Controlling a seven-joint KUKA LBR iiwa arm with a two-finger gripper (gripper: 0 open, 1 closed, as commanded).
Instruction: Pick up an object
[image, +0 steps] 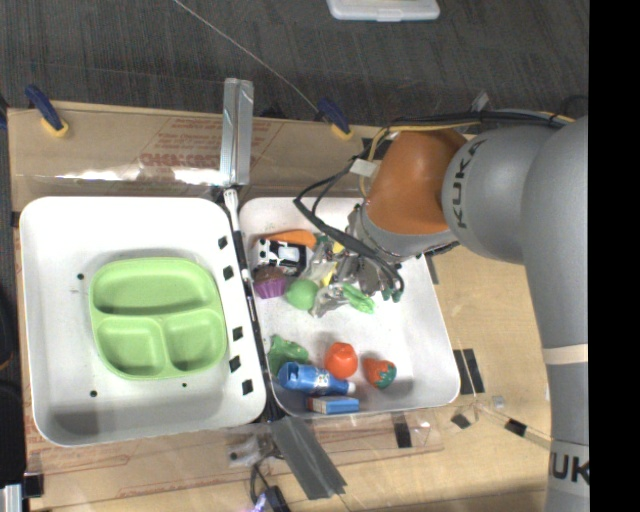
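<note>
Camera view, near edge of right bin (432, 340): blue bottle (310, 379), small blue block (333, 405), orange-red toy (341, 359) and red-green toy (379, 372) lie at about 6 o'clock from the jaws.
Green ball (300, 294): touching or just beside the jaws, at their 9 o'clock.
Jaws (338, 292): low over the bin's middle; spread or pressed together, cannot tell.
Left bin (40, 330): holds a green divided tray (155, 317).
Arm (500, 190): reaches in from 3 o'clock, orange band above the wrist, bent downward.
</note>
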